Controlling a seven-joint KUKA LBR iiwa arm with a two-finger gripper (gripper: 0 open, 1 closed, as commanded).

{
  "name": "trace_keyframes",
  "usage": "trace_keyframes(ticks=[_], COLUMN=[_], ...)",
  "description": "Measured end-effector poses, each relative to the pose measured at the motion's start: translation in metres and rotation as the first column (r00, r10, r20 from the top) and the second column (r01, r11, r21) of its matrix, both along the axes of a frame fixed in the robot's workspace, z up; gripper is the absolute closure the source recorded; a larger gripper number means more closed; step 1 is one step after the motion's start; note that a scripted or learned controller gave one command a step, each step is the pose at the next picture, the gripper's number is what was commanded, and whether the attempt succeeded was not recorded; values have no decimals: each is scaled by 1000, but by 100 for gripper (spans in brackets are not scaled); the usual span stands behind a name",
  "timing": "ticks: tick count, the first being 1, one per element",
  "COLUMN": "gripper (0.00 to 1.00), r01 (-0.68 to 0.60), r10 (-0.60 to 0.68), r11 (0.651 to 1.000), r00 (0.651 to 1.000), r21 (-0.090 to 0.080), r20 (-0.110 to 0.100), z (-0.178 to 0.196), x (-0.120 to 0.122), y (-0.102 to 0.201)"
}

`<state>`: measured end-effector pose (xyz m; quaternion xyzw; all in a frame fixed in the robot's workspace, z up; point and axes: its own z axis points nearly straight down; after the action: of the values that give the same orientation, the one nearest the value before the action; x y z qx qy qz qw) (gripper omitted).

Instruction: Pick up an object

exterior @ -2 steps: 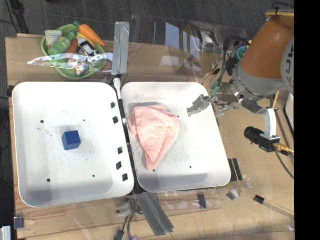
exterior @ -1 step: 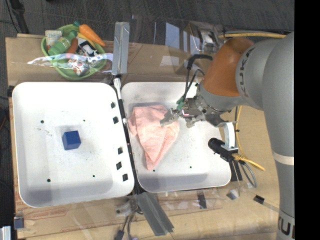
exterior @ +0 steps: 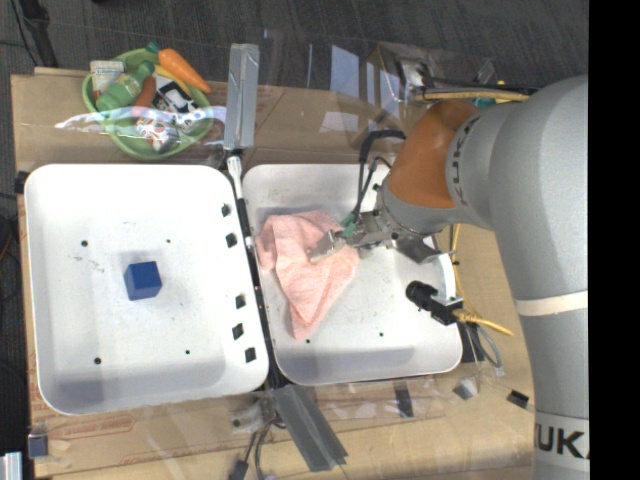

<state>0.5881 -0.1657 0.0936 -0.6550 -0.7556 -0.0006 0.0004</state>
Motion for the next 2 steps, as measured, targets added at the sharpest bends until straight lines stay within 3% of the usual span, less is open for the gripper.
trace_keyframes(ticks=[1, 2], gripper=[0, 100], r01=[130, 127], r10=[-130, -127], r11=[992, 992], r00=[992, 992], r21=[1, 2], r20=[-1, -2], z=[0, 11], x=[-10, -10], y=[-23, -22])
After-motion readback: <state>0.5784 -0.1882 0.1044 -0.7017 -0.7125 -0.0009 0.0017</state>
